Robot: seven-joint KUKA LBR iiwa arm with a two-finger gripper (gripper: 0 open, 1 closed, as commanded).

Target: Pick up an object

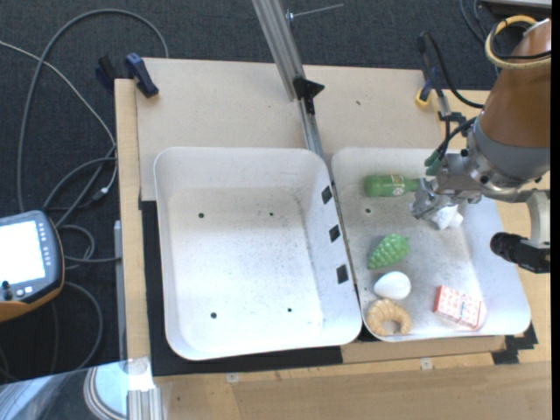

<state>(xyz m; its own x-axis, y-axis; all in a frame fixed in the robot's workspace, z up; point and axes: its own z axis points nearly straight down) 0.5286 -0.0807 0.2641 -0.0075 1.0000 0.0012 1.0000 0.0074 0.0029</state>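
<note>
White plastic forms the two shallow bins that sit side by side on the bench, the left bin [175, 234] beside the right bin [499, 318]. The arm [516, 103], grey with an orange-brown upper part, reaches in from the right and sets its gripper [435, 201] low over the upper part of the right bin. Whether it is released or clenched, I cannot tell. Just below and right of the gripper lies a small white object [449, 219], so close that it may be touching; I cannot tell whether it is grasped. A green bottle [390, 185] lies on its side just left of the gripper. Further down the bin rest a green knobbly object [388, 250], a white egg shape [392, 284], a tan ring-shaped pastry [388, 318] and a red-and-white box [459, 307].
</note>
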